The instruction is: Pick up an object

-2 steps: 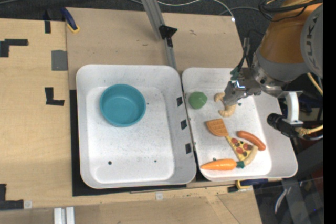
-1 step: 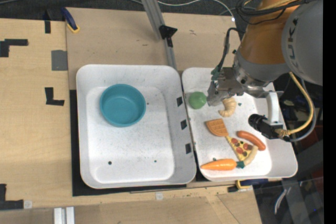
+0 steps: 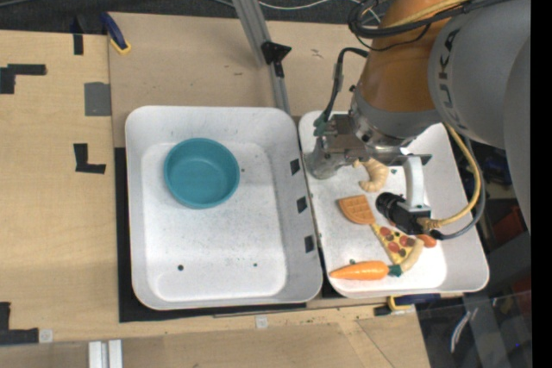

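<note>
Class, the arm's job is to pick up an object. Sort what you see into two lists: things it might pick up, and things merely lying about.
Might be picked up:
carrot
pizza slice
waffle piece
tan toy
blue bowl

Lying about:
grey tape patch
blue-and-yellow clip
metal pole

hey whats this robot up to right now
A grey arm with an orange band reaches in from the right and hangs over the right bin, where it is meant to pick something up. Its gripper sits low near that bin's upper left corner. Toy food lies close by: a carrot, a pizza slice, a waffle-like piece and a pale beige piece. None is visibly held. The left bin holds a teal bowl.
</note>
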Controlling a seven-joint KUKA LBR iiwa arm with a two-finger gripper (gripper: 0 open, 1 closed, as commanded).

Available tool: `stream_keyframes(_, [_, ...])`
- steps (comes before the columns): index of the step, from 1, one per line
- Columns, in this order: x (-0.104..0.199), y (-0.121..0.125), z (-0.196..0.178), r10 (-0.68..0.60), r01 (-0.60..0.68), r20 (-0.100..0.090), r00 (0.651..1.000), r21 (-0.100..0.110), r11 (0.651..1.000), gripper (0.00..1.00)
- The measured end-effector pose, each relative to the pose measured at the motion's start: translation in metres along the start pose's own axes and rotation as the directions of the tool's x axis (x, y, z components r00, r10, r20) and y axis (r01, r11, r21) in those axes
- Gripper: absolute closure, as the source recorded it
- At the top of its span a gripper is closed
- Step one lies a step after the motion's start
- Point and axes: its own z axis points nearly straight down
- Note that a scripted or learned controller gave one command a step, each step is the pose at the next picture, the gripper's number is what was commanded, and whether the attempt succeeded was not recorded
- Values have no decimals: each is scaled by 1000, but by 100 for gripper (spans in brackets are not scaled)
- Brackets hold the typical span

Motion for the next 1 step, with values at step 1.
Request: stream_keyframes(1, [51, 3, 19, 1, -1, 0, 1000, 2, 1000, 100])
